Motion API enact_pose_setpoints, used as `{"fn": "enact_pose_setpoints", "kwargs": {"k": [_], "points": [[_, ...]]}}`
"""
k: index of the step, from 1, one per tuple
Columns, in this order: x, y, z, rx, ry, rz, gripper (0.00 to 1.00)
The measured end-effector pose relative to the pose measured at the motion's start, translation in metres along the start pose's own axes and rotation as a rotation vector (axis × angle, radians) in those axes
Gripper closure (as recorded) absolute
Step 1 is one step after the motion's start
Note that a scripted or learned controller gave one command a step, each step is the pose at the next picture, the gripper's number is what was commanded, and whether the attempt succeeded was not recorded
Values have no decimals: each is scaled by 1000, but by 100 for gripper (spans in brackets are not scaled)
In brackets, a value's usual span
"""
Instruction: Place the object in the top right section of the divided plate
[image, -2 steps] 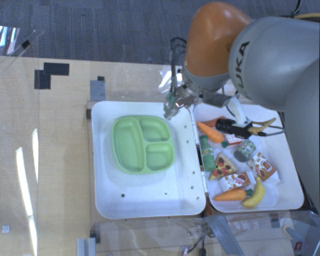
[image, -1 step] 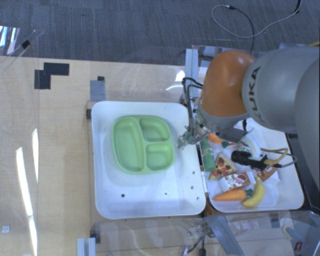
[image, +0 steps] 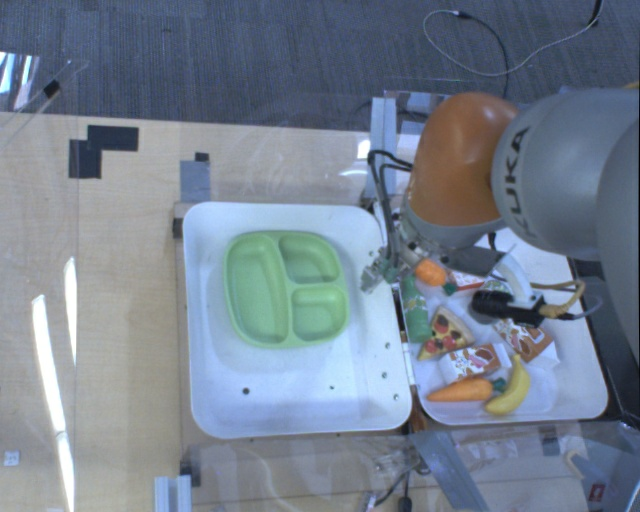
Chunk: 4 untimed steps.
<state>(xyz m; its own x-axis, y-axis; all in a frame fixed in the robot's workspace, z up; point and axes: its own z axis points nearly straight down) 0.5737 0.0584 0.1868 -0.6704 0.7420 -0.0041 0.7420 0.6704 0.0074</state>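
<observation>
2 bins, nothing placed yet. divided plate (image: 285, 290) is in the left bin (image: 300, 405), all 3 sections bare. gripper (image: 383, 270) hangs just right of the plate, over the seam between the bins; can't tell its state or whether it carries anything. right of the plate, in the right bin (image: 575, 395): pizza slice (image: 445, 335), carrot (image: 460, 390), banana (image: 510, 388), small orange piece (image: 430, 272). looks like pick unconfirmed, drop into the top right section still to do.
</observation>
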Motion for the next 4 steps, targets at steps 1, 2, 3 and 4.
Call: {"fn": "enact_pose_setpoints", "kwargs": {"k": [1,2,3,4], "points": [[45,-73,-111,0,-1,58,100],[89,-16,-22,3,3,-51,100],[78,29,-251,-2,-1,-316,100],[127,38,-140,0,2,-403,100]]}}
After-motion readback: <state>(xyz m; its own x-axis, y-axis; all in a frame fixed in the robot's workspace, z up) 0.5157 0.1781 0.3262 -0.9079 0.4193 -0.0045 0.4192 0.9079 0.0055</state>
